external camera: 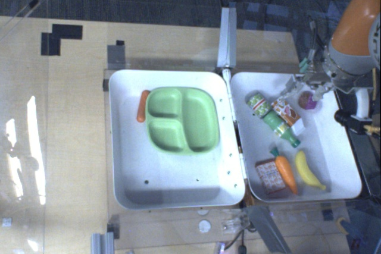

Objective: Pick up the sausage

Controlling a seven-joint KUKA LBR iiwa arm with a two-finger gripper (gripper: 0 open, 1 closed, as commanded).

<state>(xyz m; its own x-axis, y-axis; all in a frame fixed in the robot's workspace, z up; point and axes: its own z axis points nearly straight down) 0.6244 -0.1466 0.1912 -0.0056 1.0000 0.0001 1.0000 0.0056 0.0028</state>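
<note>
Sausage (141, 106): I count one, beside one green plate (181, 119) in the left bin (172, 190); claw (309, 81) state I cannot tell.

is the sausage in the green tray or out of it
Out. The slim orange-red sausage lies on the left white bin's floor, beside the left edge of the green compartment tray, not in any compartment.
</note>
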